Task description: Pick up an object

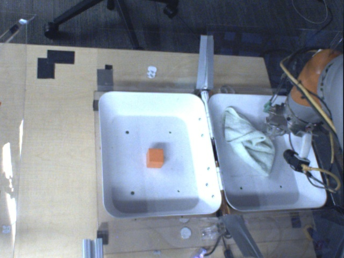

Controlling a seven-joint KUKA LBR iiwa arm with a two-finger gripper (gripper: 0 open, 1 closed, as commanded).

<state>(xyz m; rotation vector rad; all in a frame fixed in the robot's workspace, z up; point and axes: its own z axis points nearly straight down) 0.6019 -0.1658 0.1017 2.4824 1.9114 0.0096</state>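
Arm enters from the right, orange band high at the edge, wrist over the right bin (306, 198). Gripper (272, 129) sits low over that bin's upper right part, right at the near edge of the crumpled pale cloth (247, 140). Cannot tell from this slant whether it is spread or closed; cables and the wrist body crowd it, and nothing can be seen held. Cloth lies immediately to the gripper's left in the picture, its long axis running on a diagonal from upper left to lower right, with its bunched lower end just below the tool. Whether tool and cloth touch: unclear. Second candidate, a small orange cube (155, 158), rests alone near the middle of the left bin (115, 198), well apart from the gripper, across the divider between bins. Judgement: the cloth is by far the nearer target; a short shift left and down would reach it, while the cube demands a long traverse.
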